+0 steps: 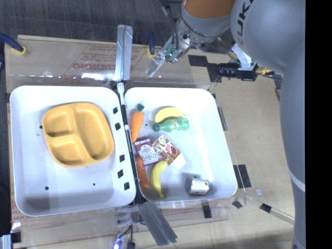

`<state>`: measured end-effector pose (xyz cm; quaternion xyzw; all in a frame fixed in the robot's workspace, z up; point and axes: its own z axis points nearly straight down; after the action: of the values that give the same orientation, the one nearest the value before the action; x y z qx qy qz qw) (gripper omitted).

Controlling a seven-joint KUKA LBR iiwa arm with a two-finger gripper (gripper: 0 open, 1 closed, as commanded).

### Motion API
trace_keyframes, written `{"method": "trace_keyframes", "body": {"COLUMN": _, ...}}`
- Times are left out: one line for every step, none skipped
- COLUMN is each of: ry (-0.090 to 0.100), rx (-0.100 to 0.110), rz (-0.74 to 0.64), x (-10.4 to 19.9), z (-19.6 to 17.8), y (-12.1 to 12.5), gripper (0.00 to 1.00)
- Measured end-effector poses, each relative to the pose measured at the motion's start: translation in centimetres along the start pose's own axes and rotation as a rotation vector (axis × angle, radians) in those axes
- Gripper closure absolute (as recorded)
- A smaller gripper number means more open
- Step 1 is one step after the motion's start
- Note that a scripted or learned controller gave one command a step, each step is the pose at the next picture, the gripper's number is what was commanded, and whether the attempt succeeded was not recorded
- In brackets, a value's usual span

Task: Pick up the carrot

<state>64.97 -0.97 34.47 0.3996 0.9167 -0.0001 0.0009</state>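
The carrot [136, 125] is orange with a small green top. It lies along the left wall of the right bin [220, 139], its top pointing to the back. My gripper [161, 61] hangs above the bench just behind that bin's back rim. It is well apart from the carrot, up and to the right of it, and nothing is seen in its grasp.
Right of the carrot lie a yellow fruit [167, 112] and a green bottle [175, 124]. In front of it are a snack packet [158, 150], a red sausage [141, 171], a banana [157, 180] and a small can [198, 186]. A yellow divided plate [78, 134] sits in the left bin [26, 191].
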Motion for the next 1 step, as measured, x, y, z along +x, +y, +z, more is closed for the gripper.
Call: {"method": "trace_keyframes", "body": {"ry": 0.005, "rx": 0.005, "rz": -0.245, "x": 2.91, "z": 5.45, "y": 1.68, "gripper": 1.0}}
